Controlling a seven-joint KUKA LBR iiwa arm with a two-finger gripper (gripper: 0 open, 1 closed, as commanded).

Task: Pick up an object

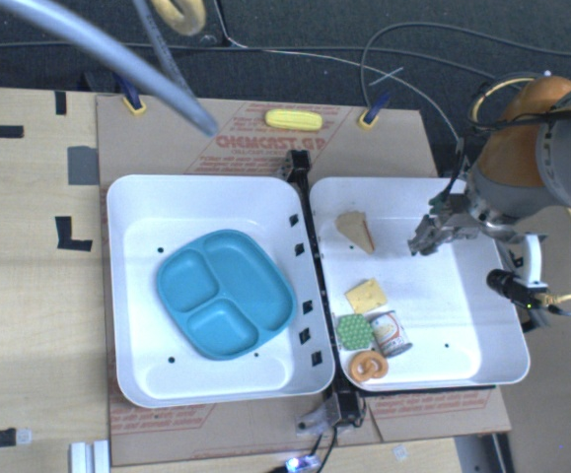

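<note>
The right bin [482, 363] holds a tan wedge [357, 231] near its far left. A yellow cheese-like square [366, 296] lies lower down, beside a green disc [355, 332]. A small can [392, 333] sits next to the disc, and a pretzel [368, 367] lies by the front wall. My gripper [425, 239] hangs over the right bin's upper right part. It is to the right of the tan wedge and apart from it. No object shows between the fingers.
The left bin [137, 264] carries a blue divided plate [226, 294]. A yellow banana-like piece [293, 120] lies on the cardboard behind the bins. Cables run across the back, and a grey pole [98, 37] crosses the upper left.
</note>
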